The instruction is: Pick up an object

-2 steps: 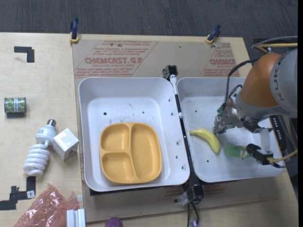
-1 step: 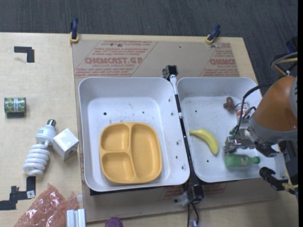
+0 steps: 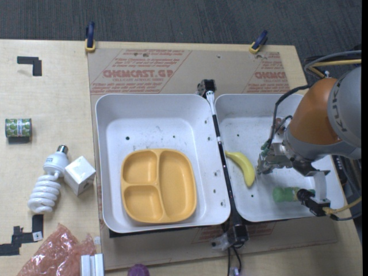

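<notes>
Far left on the pale wooden worktop (image 3: 46, 223): small green-labelled can (image 3: 18, 129) lying on its side at 9 o'clock of the view. Below it, white spiral CFL light bulb (image 3: 45, 187), w/ a small white cube box (image 3: 80, 175) touching its base end, at 3 o'clock of the bulb. Pinkish-red mesh bag (image 3: 60, 249) at approx 7 o'clock of the view, at the bottom edge.

Left shallow white plastic bin (image 3: 109, 125): holds a yellow-orange three-compartment plastic tray (image 3: 158, 185), lying flat toward the bin's 6 o'clock side.

Right shallow white plastic bin (image 3: 241, 111): yellow banana (image 3: 243, 167) lies near the bin's left wall, curved, running from 11 to 5 o'clock. Green cylindrical object (image 3: 284, 195) lies at approx 4 o'clock of the banana, near the bin's front edge; what it is, can't tell.

Grey arm w/ orange band (image 3: 313, 122) reaches in from 3 o'clock, over the right bin. Its hand (image 3: 265, 164) is down just beside the banana's right side, at 3 o'clock of it; touching or not, can't tell. Whether the hand is open or closed: can't tell from this view.
</notes>
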Controlling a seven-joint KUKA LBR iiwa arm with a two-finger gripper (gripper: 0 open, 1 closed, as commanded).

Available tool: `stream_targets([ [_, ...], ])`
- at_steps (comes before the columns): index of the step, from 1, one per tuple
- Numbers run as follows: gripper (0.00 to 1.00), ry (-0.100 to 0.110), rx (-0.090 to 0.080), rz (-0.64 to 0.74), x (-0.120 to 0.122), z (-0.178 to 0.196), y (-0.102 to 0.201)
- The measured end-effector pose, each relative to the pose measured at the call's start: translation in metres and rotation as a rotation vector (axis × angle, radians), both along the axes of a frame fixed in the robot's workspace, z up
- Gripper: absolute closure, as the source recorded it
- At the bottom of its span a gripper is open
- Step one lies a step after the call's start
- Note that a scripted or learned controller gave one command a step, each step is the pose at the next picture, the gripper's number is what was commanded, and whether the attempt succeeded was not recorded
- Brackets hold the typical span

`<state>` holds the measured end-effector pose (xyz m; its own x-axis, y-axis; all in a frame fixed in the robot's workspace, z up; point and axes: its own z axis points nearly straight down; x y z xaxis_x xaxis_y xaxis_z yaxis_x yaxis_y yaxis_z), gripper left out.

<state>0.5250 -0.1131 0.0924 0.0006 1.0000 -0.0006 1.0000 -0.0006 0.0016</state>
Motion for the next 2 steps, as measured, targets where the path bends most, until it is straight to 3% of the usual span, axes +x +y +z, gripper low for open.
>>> stream_targets([
  [1,0.00,0.002,0.001,-0.001,-0.048,0.000,-0.009],
  [2,0.00,0.001,0.000,0.001,0.010,0.000,-0.014],
])
